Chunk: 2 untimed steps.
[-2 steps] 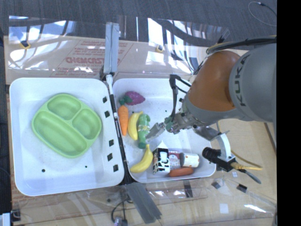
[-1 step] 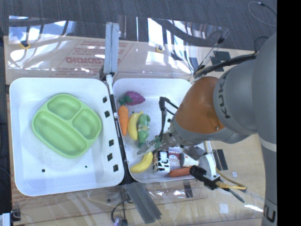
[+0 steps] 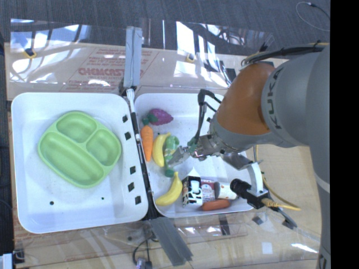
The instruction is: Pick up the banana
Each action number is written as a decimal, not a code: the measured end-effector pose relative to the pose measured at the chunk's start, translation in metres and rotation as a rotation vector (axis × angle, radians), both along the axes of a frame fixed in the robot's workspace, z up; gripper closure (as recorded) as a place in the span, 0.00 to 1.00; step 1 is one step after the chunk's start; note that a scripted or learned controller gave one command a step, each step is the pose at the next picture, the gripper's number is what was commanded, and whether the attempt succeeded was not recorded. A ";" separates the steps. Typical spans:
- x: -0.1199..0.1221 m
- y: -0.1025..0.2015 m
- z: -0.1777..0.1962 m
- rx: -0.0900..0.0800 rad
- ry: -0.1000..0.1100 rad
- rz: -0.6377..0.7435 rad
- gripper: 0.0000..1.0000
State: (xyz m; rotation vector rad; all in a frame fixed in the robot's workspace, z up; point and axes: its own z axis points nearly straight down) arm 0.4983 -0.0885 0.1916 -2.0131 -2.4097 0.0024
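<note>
**Gripper low in the right bin, banana by the near-left corner**

The banana [image 3: 171, 191] lies in the right bin [image 3: 185, 101], close to its near-left corner, curving along the near edge with its dark tip just beside the left wall. To its right, almost touching, lies a black-and-white carton [image 3: 192, 192], then a bottle [image 3: 216, 190] and a sausage [image 3: 215, 205] along the near edge. So the banana is hemmed on the right and by the wall on the left; bare white floor shows just above it.

The gripper [image 3: 180, 153] reaches in from the right at mid-bin, its fingers narrowly parted among a green vegetable [image 3: 171, 144] and touching or just over it; nothing can be seen clamped between them. It is apart from the banana, which lies nearer the near edge. A second yellow fruit [image 3: 159, 149] and a carrot [image 3: 147, 142] stand along the left wall beside the gripper, and a purple fruit [image 3: 160, 116] sits toward the far-left corner. The far-right part of that bin is hidden by the arm [image 3: 263, 108].

The left bin [image 3: 33, 206] holds a green divided plate [image 3: 80, 148] at its middle, with open floor all round the edges.
</note>
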 end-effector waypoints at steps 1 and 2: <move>-0.012 -0.012 -0.080 -0.004 -0.025 -0.033 0.00; 0.022 -0.072 -0.085 -0.008 -0.035 -0.053 0.00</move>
